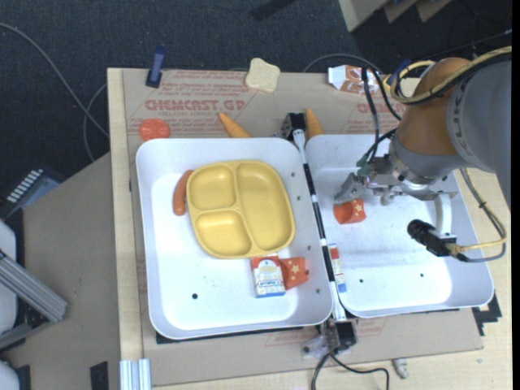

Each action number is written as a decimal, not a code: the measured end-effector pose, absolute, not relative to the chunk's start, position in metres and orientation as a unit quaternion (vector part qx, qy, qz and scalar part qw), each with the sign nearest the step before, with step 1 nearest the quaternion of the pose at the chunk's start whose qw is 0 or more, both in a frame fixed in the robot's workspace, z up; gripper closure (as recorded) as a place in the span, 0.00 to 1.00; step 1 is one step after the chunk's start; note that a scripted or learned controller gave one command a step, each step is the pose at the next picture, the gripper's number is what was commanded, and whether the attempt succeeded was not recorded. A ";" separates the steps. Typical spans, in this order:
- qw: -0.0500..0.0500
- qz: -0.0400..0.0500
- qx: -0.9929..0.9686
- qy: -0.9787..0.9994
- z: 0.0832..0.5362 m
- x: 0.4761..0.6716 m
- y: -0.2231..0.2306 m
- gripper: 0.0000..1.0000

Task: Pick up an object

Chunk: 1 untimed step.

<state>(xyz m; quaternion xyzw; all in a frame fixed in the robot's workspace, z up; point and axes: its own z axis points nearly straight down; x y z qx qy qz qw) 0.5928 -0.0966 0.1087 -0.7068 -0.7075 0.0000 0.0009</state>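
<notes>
Task thing: a small red block (351, 211), the one loose item in the right bin (406, 295); I take it for the pick target because the gripper is right over it.
Where it lies: on the bin floor near the divider (313, 201) between the two bins, toward the left wall of the right bin, its upper edge tucked just under the gripper's tip.
Gripper: the gripper (357, 187) is at or just above the block's top; whether it is spread or closed I cannot tell, since the wrist body hides it from this slant.
Held or not: the block appears to rest on the floor; nothing shows it clamped.
Likely handling: probably a light, stiff toy piece with smooth faces, so it may skid on the slick white floor if nudged from one side.
Where to take hold: across its two opposite flat sides, low and centred, coming straight down.
Risk: the nearby bin wall leaves little room on that side.
Other things: left of the divider lie a yellow divided plate (241, 208), a toy sausage (179, 195) and a small carton (268, 277).
</notes>
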 end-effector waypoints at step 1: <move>0.001 0.001 -0.707 -0.707 0.084 0.581 -0.107 0.00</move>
